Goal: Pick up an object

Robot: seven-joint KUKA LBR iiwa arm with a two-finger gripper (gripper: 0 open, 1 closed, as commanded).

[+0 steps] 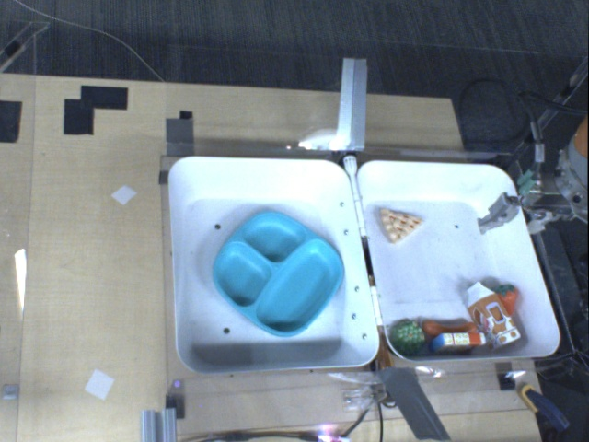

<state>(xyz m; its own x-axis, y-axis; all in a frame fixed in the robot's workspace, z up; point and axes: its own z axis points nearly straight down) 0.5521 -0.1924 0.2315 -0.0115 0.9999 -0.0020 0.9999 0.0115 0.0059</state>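
My claw is hanging over the upper right rim of the right-hand shallow white bin, and I cannot tell how it is set. Well to its left, inside the same bin, a tan wedge of toy pizza is lying flat. Below the claw, in the bin's lower right corner, a small white and orange carton is leaning beside a green toy vegetable. Farther left, a blue plastic divided tray is sitting in the left white bin
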